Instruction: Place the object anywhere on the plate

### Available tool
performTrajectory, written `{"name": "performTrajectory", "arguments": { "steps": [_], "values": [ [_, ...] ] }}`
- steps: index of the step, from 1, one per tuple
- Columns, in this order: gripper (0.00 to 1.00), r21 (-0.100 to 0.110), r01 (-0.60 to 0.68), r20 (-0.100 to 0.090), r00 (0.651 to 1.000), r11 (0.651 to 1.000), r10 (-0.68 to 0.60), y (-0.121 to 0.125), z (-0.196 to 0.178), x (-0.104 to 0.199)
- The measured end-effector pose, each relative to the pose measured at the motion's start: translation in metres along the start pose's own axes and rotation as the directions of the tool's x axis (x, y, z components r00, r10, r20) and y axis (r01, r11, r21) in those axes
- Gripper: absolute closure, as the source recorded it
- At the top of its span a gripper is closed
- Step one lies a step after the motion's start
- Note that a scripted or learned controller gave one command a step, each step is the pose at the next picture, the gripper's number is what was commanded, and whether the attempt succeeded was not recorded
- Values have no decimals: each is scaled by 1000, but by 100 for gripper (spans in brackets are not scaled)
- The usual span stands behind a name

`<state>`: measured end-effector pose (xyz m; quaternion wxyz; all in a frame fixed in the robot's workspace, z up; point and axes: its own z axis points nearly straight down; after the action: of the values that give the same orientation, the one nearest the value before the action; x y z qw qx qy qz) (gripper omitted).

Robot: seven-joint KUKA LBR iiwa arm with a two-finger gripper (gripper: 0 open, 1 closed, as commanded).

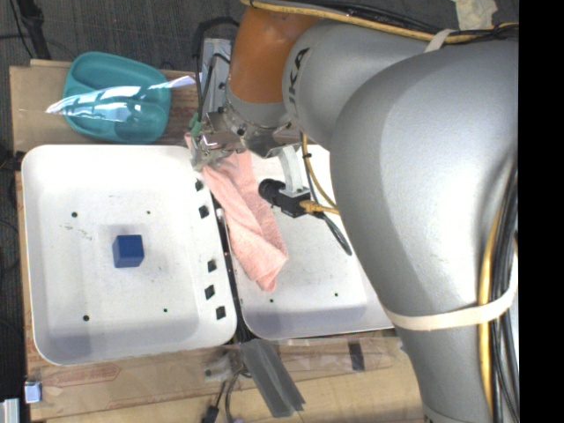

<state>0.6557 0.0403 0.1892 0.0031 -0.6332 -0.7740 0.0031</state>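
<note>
left bin (53,236) open (blue cube (129,250) aside)

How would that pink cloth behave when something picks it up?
Probably floppy: the pink cloth hangs from the gripper in loose folds. Likely light for its size, being thin fabric. It seems unlikely to roll, more apt to bunch or drag.

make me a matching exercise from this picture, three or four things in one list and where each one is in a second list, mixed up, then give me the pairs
Things:
1. blue cube
2. pink cloth
3. teal bowl
4. orange band

Places:
A. hanging from the claw over the seam between the two bins
B. on the bench beyond the left bin, outside both bins
C. on the floor of the left bin
D. around the arm just above the wrist

Pairs: 1-C, 2-A, 3-B, 4-D
</note>
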Motion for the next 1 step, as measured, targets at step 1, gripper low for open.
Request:
{"name": "performTrajectory", "arguments": {
  "steps": [1],
  "values": [
    [100, -1, 124, 1, 992, 992, -124, -44, -4, 57]
  ]
}}
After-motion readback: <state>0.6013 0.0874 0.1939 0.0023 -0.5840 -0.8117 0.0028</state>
